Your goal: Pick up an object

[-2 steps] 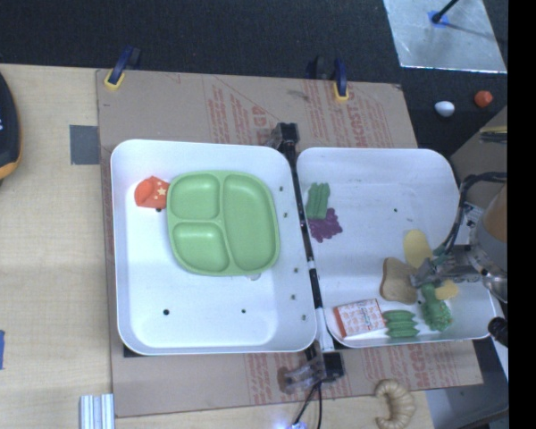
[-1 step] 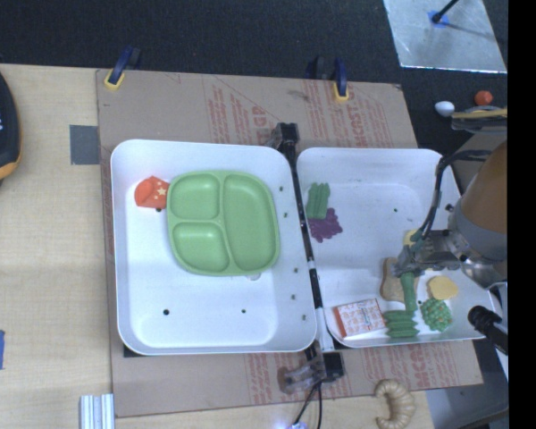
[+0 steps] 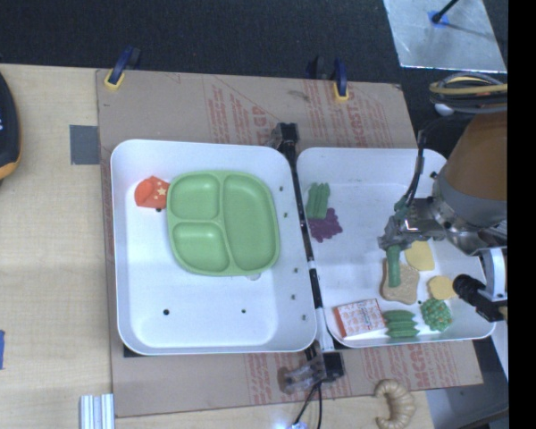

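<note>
My gripper [image 3: 398,238] hangs low over the right bin [image 3: 357,172], near its right side. Directly under it a slim green piece [image 3: 393,264] stands over a tan biscuit-shaped toy [image 3: 402,286]; whether the gripper has hold of it is unclear. Close by lie a yellow chunk [image 3: 420,256], a second yellow piece [image 3: 440,286], a broccoli floret [image 3: 436,314], a green pod [image 3: 399,323] and a red-and-white packet [image 3: 357,316]. At the bin's left lie a green vegetable [image 3: 317,199] and purple grapes [image 3: 324,226].
The left bin [image 3: 205,324] holds a green divided plate [image 3: 223,222] and an orange-red toy [image 3: 150,192] at its upper left. The arm's orange and grey body [image 3: 478,172] covers the right bin's far right corner. A tan curled object [image 3: 395,402] lies on the bench in front.
</note>
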Controlling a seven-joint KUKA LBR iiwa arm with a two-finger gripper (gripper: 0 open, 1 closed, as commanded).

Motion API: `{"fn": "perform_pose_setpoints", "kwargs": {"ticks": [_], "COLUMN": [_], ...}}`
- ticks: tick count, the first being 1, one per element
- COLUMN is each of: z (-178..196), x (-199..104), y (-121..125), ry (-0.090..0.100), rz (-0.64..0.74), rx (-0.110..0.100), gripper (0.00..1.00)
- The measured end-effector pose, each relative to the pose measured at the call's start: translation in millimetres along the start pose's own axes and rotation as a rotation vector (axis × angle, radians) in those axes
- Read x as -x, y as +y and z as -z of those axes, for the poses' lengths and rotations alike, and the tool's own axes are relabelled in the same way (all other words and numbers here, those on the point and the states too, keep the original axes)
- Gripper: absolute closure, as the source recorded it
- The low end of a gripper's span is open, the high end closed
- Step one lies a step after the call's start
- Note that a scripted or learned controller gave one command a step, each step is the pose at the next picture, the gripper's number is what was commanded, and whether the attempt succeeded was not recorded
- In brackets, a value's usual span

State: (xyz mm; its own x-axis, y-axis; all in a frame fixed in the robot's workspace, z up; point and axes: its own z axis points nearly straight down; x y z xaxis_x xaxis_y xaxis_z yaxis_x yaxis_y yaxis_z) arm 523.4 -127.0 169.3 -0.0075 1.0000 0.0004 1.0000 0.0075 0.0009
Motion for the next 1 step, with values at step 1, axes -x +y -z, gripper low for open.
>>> {"fn": "perform_pose_setpoints", "kwargs": {"ticks": [1], "z": [45.7], "x": [27.4], "y": [-35.9], "ry": [-0.001], "rz": [-0.007], "rx": [-0.002], "gripper": [1.00]}}
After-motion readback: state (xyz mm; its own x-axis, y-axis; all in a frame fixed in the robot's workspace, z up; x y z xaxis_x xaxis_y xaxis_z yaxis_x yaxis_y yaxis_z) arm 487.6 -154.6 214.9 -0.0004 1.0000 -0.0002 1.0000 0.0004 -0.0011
